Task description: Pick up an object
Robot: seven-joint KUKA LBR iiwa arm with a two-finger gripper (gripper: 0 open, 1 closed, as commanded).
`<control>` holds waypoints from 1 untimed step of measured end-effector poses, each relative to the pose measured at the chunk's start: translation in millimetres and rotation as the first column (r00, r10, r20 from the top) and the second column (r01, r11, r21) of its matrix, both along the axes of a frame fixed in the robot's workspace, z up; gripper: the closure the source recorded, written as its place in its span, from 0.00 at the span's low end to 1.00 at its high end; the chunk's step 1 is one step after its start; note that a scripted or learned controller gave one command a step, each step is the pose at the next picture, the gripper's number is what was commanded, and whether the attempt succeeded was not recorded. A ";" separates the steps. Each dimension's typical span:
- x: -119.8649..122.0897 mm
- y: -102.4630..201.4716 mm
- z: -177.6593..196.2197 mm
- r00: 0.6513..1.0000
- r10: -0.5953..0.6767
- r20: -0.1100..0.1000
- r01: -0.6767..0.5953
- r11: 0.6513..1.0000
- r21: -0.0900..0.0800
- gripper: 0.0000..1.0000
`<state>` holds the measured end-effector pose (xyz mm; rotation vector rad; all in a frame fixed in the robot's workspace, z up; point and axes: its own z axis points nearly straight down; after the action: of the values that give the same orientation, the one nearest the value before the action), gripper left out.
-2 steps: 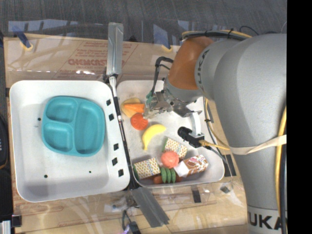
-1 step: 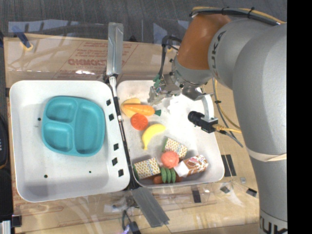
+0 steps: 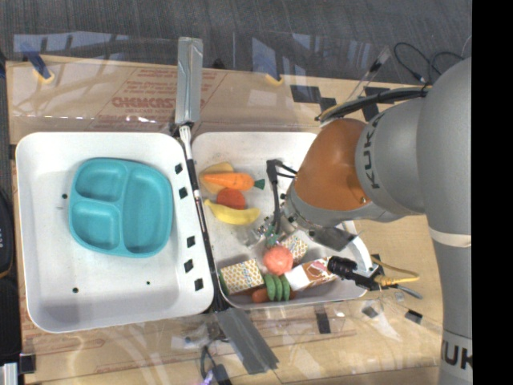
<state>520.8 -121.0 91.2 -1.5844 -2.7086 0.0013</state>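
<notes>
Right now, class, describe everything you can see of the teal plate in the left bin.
The teal plate looks like smooth plastic, a rounded rectangle split by raised ridges into three compartments. It lies flat and right side up on the floor of the left white bin, toward its upper middle, apart from the walls. Nothing lies on it.

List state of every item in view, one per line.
Teal three-compartment plastic plate: flat in the left white bin, nothing on it.
Orange toy carrot: lying in the right white bin.
Yellow toy banana: lying below the carrot.
Red round toy fruit: loose near the bin's front.
Gripper: low over the toys.
</notes>
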 end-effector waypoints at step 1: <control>0.1 0.2 0.0 1.000 0.000 0.000 0.000 1.000 0.000 0.00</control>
<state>520.9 -120.8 91.2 -1.5843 -2.7091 0.0011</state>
